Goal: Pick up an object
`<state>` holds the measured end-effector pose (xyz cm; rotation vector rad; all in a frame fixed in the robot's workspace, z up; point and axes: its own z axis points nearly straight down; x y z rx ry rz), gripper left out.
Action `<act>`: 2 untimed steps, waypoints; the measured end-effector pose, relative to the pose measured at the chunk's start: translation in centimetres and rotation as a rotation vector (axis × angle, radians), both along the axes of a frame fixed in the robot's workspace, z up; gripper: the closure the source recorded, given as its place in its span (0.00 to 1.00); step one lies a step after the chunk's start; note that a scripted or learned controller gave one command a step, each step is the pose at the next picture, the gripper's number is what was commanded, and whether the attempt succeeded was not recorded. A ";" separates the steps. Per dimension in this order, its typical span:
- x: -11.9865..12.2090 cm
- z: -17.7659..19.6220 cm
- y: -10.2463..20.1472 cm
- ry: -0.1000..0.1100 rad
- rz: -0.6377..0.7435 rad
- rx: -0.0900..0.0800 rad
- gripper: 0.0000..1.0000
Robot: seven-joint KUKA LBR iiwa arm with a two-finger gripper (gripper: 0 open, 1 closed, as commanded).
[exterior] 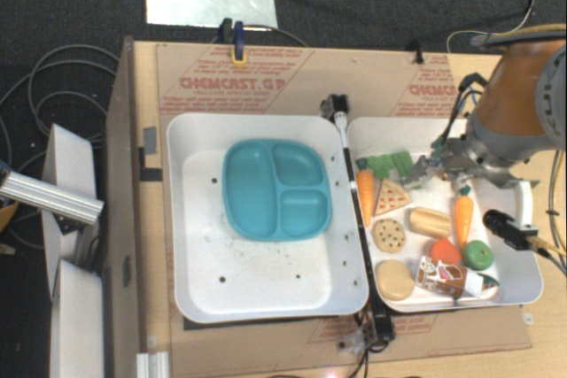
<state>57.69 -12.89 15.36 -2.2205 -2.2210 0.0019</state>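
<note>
From above, the arm (523,93) is reaching in from the right edge of the table (266,71), and its end effector (443,162) is hanging over the back part of the right bin (532,283); whether it is apart or together cannot be told. Toy food is lying in that bin: green pieces (390,164) near the back left corner, a carrot (364,193) along the left wall, a pizza slice (391,196), a cookie (388,235), a bread roll (430,221), a second carrot (462,220), a green ball (478,255) and a carton (443,277) toward the front. A blue divided plate (275,190) is sitting in the left bin (199,279).
</note>
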 end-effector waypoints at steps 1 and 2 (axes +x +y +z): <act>-3.0 -7.3 -0.7 0.002 0.000 0.001 0.00; -2.7 -5.9 -0.7 -0.005 0.001 0.000 1.00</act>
